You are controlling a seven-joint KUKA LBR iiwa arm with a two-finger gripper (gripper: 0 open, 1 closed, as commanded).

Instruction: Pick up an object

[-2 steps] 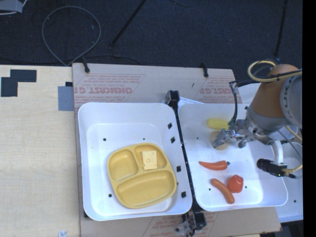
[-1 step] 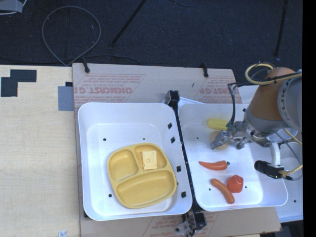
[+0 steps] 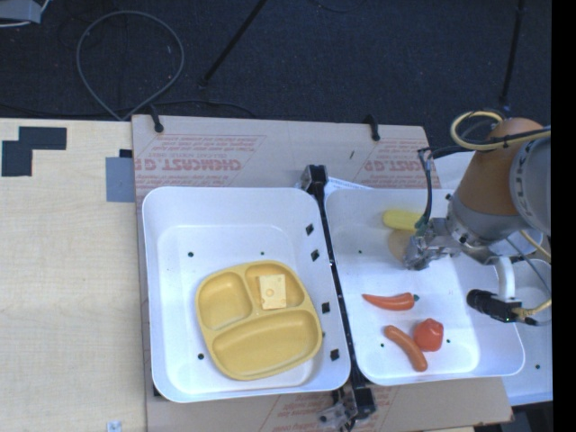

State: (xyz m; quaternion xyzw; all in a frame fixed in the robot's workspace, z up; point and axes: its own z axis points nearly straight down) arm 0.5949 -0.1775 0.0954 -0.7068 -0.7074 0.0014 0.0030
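Yellow toy (image 3: 400,219) lies just upper-left of the gripper (image 3: 417,256), long axis across frame; jaw state unclear.

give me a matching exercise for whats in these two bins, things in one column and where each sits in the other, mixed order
Things:
1. divided yellow tray
2. yellow cheese square
3. red tomato
4. gripper

Places:
A. in the tray's upper right compartment
B. right bin, near corner
C. floor of the left bin
D. right bin, far part, by a yellow item

Pairs: 1-C, 2-A, 3-B, 4-D
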